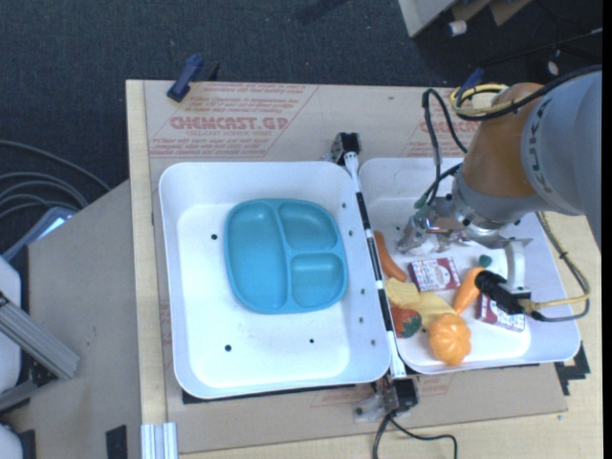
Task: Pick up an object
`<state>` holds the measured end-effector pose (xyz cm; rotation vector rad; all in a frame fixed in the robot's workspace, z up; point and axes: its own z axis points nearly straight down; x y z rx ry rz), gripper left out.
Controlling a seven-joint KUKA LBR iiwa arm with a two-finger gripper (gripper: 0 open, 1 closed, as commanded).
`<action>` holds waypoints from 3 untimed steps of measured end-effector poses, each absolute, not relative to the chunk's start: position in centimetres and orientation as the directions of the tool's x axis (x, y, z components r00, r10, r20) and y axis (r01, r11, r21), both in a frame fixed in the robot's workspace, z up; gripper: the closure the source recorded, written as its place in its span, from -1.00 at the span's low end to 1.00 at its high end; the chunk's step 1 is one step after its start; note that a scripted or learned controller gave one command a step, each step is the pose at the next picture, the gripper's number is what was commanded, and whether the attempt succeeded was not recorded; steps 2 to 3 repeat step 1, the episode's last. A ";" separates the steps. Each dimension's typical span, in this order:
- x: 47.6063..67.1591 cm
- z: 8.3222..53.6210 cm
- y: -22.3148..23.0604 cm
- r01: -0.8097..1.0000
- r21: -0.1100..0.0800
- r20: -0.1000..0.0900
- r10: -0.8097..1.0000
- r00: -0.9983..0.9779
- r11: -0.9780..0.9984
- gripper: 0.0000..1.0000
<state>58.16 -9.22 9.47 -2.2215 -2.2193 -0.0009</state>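
A dark carpeted floor surrounds a bench topped with brown protective paper (pixel 239 113), and two shallow white bins sit side by side on it. Over the right bin (pixel 564 338) the grey arm with its orange band (pixel 497 151) leans in, and the gripper (pixel 438 229) hangs low above the bin's upper half; from here I cannot tell how its tips stand, nor whether anything is caught in them. Just below the gripper lies a small red packet (pixel 433 274), with an orange carrot (pixel 466 290) touching its right side. A long orange-red piece (pixel 387 255) lies along the bin's left wall. Nearer the front edge sit a yellow piece (pixel 427 303), a red and green toy (pixel 408 321) and a round orange fruit (pixel 449 338). The left bin (pixel 191 352) holds a blue divided plate (pixel 285 253), well apart from the arm.
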 end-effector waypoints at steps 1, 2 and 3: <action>60.7 18.5 -2.4 1.000 0.001 0.001 1.000 -0.001 0.001 1.00; 60.7 18.5 -2.4 1.000 0.001 0.001 1.000 -0.001 0.001 1.00; 60.7 18.5 -2.4 1.000 0.001 0.001 1.000 -0.001 0.001 1.00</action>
